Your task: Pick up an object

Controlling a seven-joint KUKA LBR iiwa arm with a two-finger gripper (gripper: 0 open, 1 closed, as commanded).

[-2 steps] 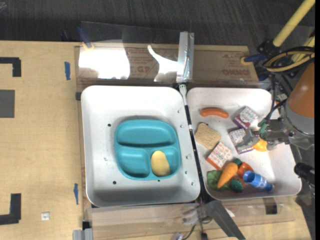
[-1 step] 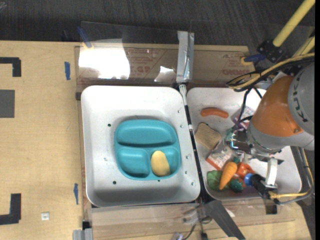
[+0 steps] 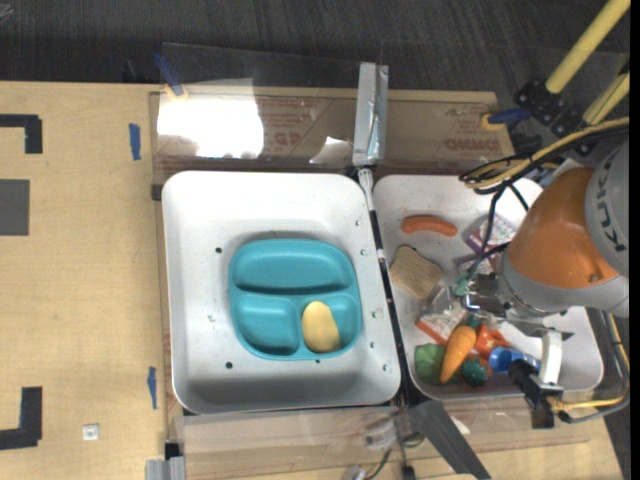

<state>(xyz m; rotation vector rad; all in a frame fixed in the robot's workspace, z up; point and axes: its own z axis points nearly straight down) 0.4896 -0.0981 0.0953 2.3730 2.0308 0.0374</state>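
Carrot (image 3: 459,351) lies in the right bin (image 3: 590,373) among piled toy food, just beside the claw (image 3: 478,306); whether that claw is clenched, I cannot tell. Step in hand looks like reaching; next comes a centred descent.

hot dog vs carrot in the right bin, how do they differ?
The hot dog is reddish-orange and even in width; the carrot is brighter orange and tapers. The hot dog lies apart near the bin's far side, roughly crosswise; the carrot lies slanted in the cluttered near part, close by the arm, against green pieces. Both are elongated toy foods resting in the right bin.
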